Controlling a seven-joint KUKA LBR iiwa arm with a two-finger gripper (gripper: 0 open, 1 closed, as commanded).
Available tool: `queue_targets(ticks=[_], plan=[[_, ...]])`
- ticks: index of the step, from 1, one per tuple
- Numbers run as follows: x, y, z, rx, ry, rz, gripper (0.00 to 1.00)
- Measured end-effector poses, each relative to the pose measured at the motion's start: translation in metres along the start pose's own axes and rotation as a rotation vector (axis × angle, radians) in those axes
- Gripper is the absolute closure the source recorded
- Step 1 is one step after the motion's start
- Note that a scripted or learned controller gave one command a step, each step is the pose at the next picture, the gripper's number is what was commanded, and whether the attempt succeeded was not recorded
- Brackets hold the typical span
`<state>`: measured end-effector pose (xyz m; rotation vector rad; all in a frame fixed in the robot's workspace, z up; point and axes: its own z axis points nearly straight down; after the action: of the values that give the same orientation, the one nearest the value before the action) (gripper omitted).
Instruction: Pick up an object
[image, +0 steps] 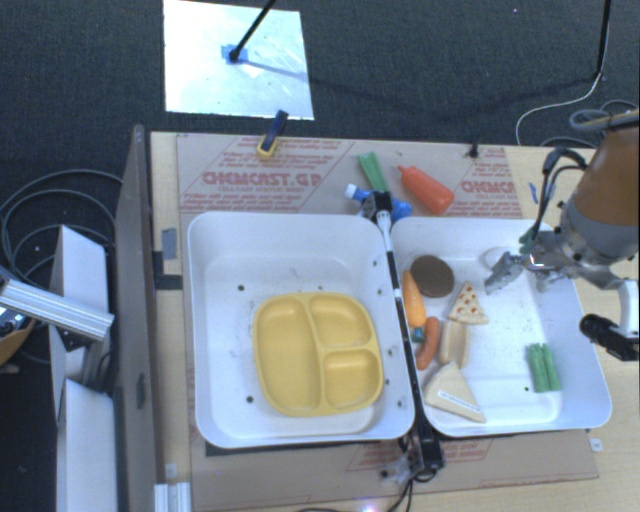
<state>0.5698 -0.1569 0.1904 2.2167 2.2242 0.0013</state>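
The arm (612, 190) reaches in from the right — grey, with its orange band above the wrist. Its gripper (503, 270) points left, low and tilted downward.

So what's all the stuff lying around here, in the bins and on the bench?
bins: two, white, side by side on the bench
tray: one, yellow, three compartments, in the left bin
brown disc: one, right bin, near the divider
carrots: two, orange, right bin along the divider
wedges: two, pale triangular, right bin
green sticks: one pair, right bin, near side
orange bottle: one, on the bench behind the bins
green marker: one, beside the bottle
arm: one, grey and orange, over the right bin's far right corner
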Motion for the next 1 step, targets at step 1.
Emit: queue_targets(ticks=[1], plan=[[0.0534,0.0420,0.1091,-0.001,0.003,-0.005,0.00]])
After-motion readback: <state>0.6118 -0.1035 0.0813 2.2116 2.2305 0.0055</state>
